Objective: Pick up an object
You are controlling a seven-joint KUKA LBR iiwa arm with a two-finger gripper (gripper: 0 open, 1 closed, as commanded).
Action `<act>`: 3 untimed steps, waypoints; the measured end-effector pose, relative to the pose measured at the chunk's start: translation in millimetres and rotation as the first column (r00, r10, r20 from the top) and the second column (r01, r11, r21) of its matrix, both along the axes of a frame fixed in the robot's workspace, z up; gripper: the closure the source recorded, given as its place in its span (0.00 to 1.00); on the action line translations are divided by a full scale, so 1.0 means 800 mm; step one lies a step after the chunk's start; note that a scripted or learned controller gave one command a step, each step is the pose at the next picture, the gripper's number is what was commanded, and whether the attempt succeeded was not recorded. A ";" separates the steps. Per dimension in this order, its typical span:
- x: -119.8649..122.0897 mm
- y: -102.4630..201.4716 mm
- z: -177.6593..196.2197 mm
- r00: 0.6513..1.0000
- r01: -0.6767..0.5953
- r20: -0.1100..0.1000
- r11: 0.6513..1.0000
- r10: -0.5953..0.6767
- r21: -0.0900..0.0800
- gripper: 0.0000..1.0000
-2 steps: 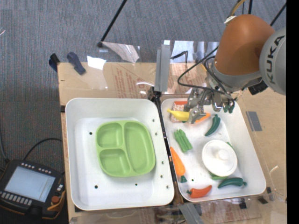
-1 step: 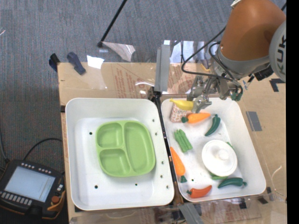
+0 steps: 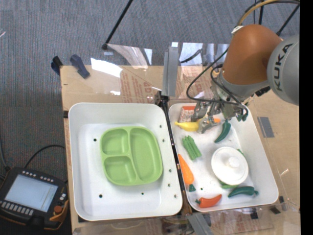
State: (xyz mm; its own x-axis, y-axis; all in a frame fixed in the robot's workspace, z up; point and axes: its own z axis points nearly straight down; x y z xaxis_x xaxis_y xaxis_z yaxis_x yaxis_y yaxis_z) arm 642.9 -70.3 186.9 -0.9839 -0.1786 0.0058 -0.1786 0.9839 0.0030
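Observation:
My gripper (image 3: 206,123) hangs low over the back of the right bin (image 3: 261,155), below the orange band of the arm (image 3: 249,53). A yellow banana (image 3: 187,126) lies just to its left, touching or nearly touching it. A dark green pepper (image 3: 223,131) lies just to its right. Behind the banana sits a small red and white box (image 3: 187,112), partly hidden by the gripper. I see nothing lifted off the bin floor.
The right bin also holds a bundle of green beans (image 3: 191,147), a carrot (image 3: 185,169), a white lidded bowl (image 3: 229,165), a red chili (image 3: 209,200) and another green pepper (image 3: 242,191). A green divided plate (image 3: 131,155) lies in the left bin (image 3: 78,180).

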 end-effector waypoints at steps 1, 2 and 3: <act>0.003 0.003 0.043 1.000 -0.021 0.012 1.000 0.021 -0.001 1.00; 0.003 0.069 0.086 0.999 0.053 0.012 0.999 -0.053 0.001 1.00; 0.003 0.119 0.110 0.997 0.077 0.011 0.997 -0.077 0.001 1.00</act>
State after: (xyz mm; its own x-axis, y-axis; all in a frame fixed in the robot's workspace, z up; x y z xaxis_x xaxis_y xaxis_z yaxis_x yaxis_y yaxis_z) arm 645.0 24.8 274.5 -0.9948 -0.1021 -0.0050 -0.1021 0.9948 0.0023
